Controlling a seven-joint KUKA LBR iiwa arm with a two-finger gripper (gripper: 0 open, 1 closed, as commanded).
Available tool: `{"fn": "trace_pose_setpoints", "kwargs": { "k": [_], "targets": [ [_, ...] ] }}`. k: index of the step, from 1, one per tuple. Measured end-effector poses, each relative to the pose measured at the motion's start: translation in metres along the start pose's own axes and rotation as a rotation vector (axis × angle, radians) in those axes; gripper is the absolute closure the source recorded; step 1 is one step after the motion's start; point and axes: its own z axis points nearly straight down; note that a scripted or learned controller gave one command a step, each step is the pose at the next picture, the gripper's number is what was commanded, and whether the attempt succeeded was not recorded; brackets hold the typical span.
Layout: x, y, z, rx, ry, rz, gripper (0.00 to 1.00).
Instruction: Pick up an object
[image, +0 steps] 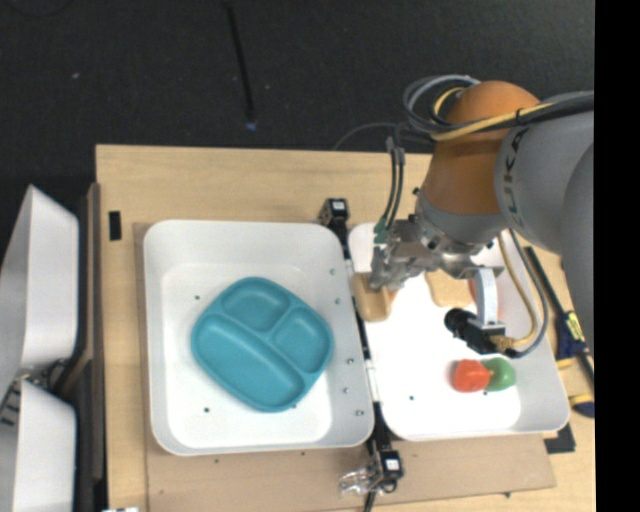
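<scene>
From my feed, the arm (478, 160) reaches in from the right and hangs over the back left part of the right bin (425, 408). The tool (386, 270) points down at that bin's left wall. It sits right over a tan block (372, 305) that lies against the wall. From this angle I cannot tell how far the tool is open, or whether it has hold of the block; its body hides the block's top.

A second tan piece (443, 290) peeks out under the wrist, just right of the block. Nearer the front of the same bin, well apart from the tool, a red piece (467, 376) lies touching a green piece (501, 375).

The left bin (178, 415) holds a teal plate (262, 342) with three sections, lying flat near the middle. Both bins sit side by side on the counter (120, 185).
</scene>
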Motion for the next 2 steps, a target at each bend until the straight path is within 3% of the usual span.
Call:
{"fn": "trace_pose_setpoints", "kwargs": {
  "k": [2],
  "targets": [
    [0.099,-0.006,-0.003,-0.002,0.0,0.0,1.0]
  ]
}}
